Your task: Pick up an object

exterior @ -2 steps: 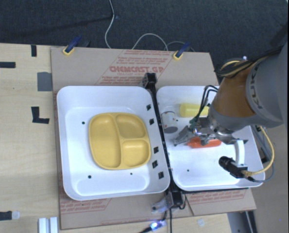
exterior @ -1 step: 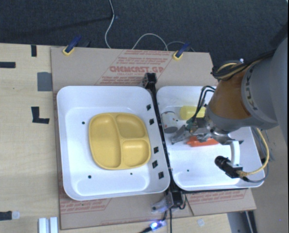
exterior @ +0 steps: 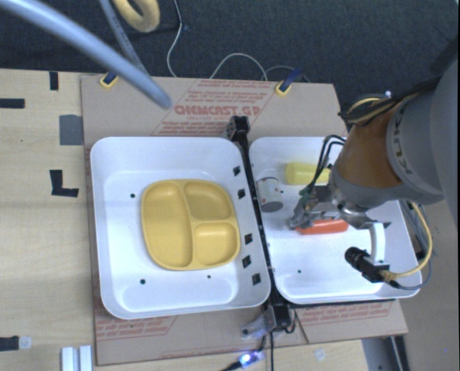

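This is a robotics lab or test cell rather than a home or shop. Two shallow white bins (exterior: 106, 207) sit side by side on a cardboard sheet (exterior: 214, 103) printed with red lettering and clipped down at its far corners, and loose cables (exterior: 230, 64) run off behind that sheet onto dark carpet. To the left of the sheet the pale wooden benchtop (exterior: 28, 176) carries black tape marks.
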Controlling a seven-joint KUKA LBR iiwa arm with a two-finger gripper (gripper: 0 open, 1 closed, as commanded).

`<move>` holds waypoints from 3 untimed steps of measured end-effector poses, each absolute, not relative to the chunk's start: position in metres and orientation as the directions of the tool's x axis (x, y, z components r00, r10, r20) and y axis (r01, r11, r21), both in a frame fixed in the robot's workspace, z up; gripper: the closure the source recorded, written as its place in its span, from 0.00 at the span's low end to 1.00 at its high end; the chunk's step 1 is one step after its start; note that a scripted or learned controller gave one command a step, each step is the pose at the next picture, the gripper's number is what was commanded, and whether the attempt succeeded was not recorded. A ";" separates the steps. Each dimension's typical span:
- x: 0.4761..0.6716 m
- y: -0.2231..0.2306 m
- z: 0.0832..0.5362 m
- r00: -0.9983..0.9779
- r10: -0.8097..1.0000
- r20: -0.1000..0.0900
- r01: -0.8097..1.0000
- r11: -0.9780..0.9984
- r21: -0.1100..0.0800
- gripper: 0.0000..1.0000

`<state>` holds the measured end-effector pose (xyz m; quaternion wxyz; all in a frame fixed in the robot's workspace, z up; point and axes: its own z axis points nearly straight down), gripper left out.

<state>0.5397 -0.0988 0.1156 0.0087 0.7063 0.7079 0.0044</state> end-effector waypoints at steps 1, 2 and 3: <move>0.549 -0.100 0.163 -0.002 1.000 0.000 1.000 0.002 0.003 1.00; 0.556 -0.102 0.207 -0.002 1.000 -0.001 1.000 0.002 0.003 1.00; 0.556 -0.102 0.226 -0.001 1.000 0.000 1.000 0.001 0.001 1.00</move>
